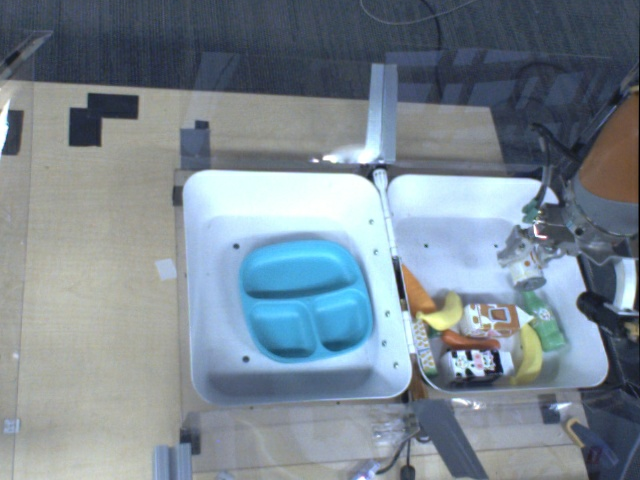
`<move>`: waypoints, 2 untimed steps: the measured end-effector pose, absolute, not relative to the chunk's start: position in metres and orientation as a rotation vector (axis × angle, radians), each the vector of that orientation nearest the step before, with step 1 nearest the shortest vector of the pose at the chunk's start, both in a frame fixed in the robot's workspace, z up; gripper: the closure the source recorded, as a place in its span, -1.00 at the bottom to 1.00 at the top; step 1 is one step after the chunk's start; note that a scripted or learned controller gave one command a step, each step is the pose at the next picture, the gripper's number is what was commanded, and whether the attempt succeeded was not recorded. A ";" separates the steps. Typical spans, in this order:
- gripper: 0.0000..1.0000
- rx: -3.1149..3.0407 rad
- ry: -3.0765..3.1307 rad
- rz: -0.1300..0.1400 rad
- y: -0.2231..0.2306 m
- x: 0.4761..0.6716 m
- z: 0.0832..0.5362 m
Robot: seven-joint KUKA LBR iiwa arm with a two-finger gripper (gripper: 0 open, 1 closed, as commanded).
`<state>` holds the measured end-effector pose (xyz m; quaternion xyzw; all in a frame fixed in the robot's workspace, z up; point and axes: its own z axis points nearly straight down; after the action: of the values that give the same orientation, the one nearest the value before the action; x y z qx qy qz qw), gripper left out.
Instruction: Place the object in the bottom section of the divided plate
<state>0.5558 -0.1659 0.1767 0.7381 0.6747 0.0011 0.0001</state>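
Note:
A blue divided plate [300, 273] lies in the left white bin [215, 218], with one long section at the far side and two smaller ones at the near side. All its sections are bare. My gripper [523, 259] hangs over the right part of the right bin [450, 213], just above and behind a pile of toy food. The pile holds an orange carrot [415, 290], a yellow banana [443, 314], a white and orange carton [490, 319], a black and white carton [472, 365] and a green packet [546, 330].
A second yellow piece [530, 354] lies at the pile's near right. A metal divider post [383, 118] stands behind the seam between the bins. The arm's orange band [612, 158] comes in from the right.

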 end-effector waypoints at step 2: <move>1.00 1.369 2.822 0.004 -0.034 0.527 0.238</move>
<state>0.5274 -0.0340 0.2382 0.4365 0.8997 0.0012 0.0026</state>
